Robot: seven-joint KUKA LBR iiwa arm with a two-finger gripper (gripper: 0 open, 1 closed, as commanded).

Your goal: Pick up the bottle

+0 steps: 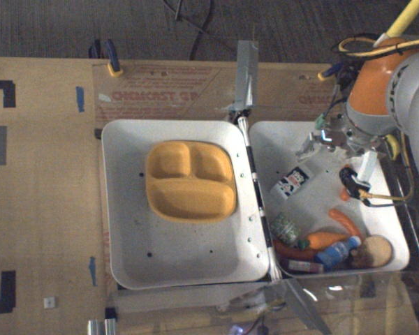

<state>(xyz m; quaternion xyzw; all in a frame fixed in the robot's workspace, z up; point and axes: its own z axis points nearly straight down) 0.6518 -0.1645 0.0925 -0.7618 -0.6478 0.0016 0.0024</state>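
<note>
The bottle (pixel 337 252) is small and blue with a pale cap. It lies on its side near the front wall of the right bin (pixel 391 211), between a carrot (pixel 325 239) and a brown roll (pixel 376 250). My gripper (pixel 321 143) hangs over the back of the right bin, well behind the bottle and apart from it. Nothing shows in its grasp.
The right bin also holds a black-and-white carton (pixel 293 182), a green item (pixel 286 227), an orange sausage (pixel 346 222), a red chili (pixel 293 250) and a small pink item (pixel 304 265). A yellow divided plate (pixel 191 180) sits in the left bin (pixel 126 243).
</note>
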